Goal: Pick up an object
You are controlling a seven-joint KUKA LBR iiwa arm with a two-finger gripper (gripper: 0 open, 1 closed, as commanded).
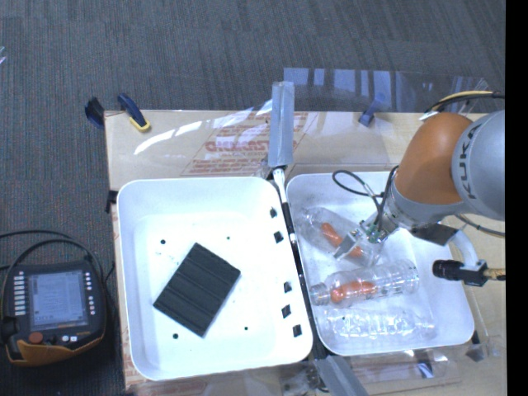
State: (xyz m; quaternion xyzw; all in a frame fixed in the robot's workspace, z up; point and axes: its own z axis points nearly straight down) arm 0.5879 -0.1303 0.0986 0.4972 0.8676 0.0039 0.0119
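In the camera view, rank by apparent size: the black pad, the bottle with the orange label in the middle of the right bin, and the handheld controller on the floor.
1. Black pad and handheld controller: they look about alike, so I won't rank them.
2. Bottle with the orange label: smallest, long but slim.

This is a robotics lab or test cell. A wooden bench (165, 143) stands on dark grey carpet (165, 40), bearing two shallow white bins (132, 213) side by side. An industrial arm (450, 167), grey with an orange band, reaches in from 3 o'clock. At 8 o'clock a teach pendant (54, 308) with a lit screen lies on the floor, and blue clamps (128, 112) grip the bench edge at 10 o'clock.
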